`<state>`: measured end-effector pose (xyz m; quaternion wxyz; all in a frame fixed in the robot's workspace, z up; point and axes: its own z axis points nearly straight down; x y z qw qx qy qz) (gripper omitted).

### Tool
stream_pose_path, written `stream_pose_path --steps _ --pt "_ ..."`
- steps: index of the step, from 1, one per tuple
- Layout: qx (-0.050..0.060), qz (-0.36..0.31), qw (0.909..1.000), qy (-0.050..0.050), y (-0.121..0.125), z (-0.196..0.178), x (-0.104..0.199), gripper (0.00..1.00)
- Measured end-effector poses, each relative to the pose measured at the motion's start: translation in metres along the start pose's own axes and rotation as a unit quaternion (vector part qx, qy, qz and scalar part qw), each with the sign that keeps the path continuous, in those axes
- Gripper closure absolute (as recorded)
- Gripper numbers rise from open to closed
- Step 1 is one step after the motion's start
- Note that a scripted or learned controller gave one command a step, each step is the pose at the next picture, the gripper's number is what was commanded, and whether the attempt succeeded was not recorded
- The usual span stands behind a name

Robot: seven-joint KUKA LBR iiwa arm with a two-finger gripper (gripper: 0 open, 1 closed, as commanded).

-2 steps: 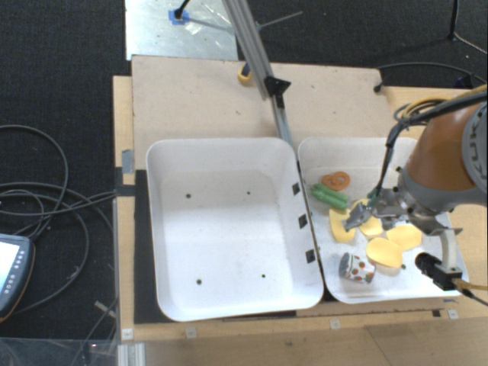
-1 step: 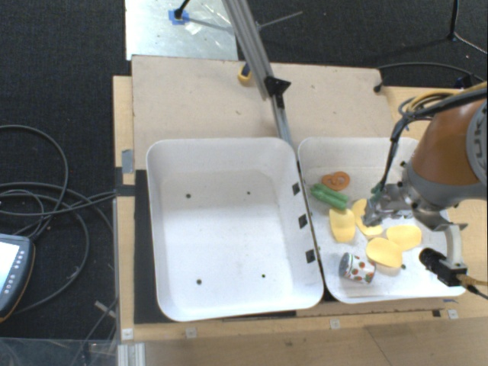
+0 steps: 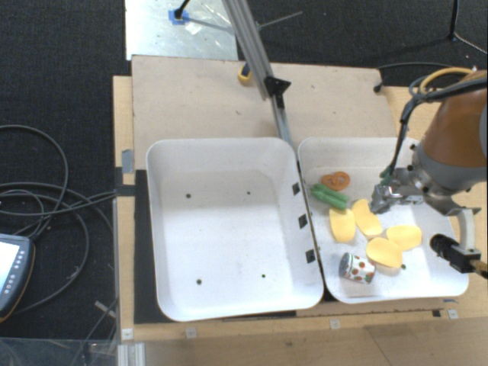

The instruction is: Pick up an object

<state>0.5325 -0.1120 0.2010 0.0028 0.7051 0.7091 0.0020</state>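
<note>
So the arm comes in from 3 o'clock and the hand (image 3: 383,200) sits low in the right bin (image 3: 366,149), right at the upper end of a yellow piece (image 3: 368,223). Honestly can't tell if it's grasping anything. Around it: another yellow piece (image 3: 342,225) just at 9 o'clock of the first, two more yellow ones (image 3: 404,236) (image 3: 383,252) toward 5, a green thing (image 3: 329,197), an orange disc (image 3: 335,180), and a small patterned cup (image 3: 356,268) on its side at 6.
</note>
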Motion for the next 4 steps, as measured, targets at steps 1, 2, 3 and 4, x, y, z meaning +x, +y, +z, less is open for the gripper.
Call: stream_pose_path --steps 1,2,3,4 --pt "0.002 0.001 1.0000 0.000 0.001 -0.002 0.000 1.00" --pt "0.002 -0.003 1.0000 0.002 -0.009 -0.014 0.060 1.00" --pt "0.002 -0.002 1.0000 0.002 -0.014 -0.023 0.104 1.00" --pt "0.002 -0.003 1.0000 0.002 -0.021 -0.034 0.164 1.00"
